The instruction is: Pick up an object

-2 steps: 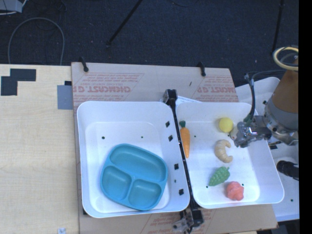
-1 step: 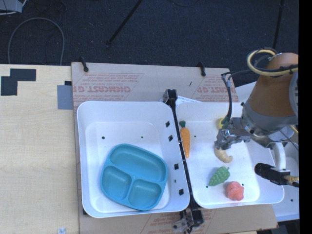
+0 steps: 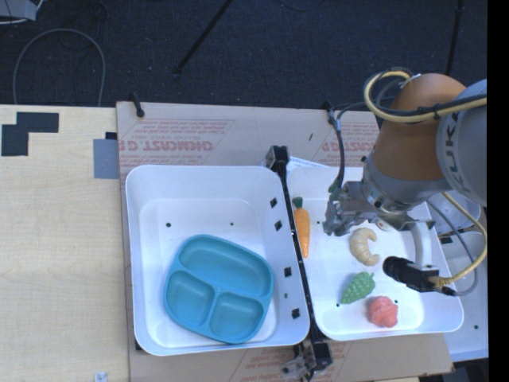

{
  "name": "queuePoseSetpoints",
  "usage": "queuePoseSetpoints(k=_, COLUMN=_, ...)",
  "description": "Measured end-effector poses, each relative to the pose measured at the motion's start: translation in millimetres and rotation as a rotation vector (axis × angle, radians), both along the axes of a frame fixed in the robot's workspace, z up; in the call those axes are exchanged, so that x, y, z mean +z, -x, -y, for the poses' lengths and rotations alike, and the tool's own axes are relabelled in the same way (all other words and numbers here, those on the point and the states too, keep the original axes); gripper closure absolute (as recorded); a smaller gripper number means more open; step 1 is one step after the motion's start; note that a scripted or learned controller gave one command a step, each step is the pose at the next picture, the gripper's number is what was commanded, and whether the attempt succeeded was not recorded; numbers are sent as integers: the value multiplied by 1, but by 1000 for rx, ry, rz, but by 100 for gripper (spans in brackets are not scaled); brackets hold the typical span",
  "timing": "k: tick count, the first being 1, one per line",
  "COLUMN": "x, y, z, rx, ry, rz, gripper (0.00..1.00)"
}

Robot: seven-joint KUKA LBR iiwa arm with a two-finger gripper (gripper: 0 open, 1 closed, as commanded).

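Wooden tabletop (image 3: 56, 245): pale surface carrying a brown cardboard sheet (image 3: 207, 134) with red print, on which both bins sit side by side.
Arm (image 3: 417, 138): grey with an orange band, reaching in from the right over the far part of the right bin; yellow hoses loop around it, and its upper part is cut off at the right edge.
Left bin (image 3: 151, 189): shallow and white, holding a blue divided plate (image 3: 219, 287) with three compartments, lying towards the near side.
Right bin (image 3: 445, 317): shallow and white, its far right corner hidden under the arm; it holds four toy foods.
Pincer (image 3: 338, 217): low in the far left part of the right bin, dark and metallic; whether its fingers are parted or closed I cannot tell, and nothing is seen between them.
Carrot (image 3: 302, 228): orange with a green top, lying along the bin's left wall, just left of the pincer.
Croissant (image 3: 365, 245): pale tan, curved, just right of and nearer than the pincer; touching or not is unclear.
Green item (image 3: 359, 286): bumpy, perhaps grapes, nearer than the croissant.
Pink item (image 3: 382, 311): reddish lump, nearest of the four, well apart from the pincer; its kind is hard to make out.
Black cylinder (image 3: 407, 273): part of the arm's fittings, hanging over the bin right of the croissant.
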State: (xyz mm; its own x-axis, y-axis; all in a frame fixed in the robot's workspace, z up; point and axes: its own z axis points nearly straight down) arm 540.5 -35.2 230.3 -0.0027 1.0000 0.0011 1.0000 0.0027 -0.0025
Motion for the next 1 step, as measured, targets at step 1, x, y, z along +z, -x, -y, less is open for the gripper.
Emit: queuePoseSetpoints(k=1, x=-12, y=-3, z=-53, rx=-1, ry=0, rz=-3, gripper=100)
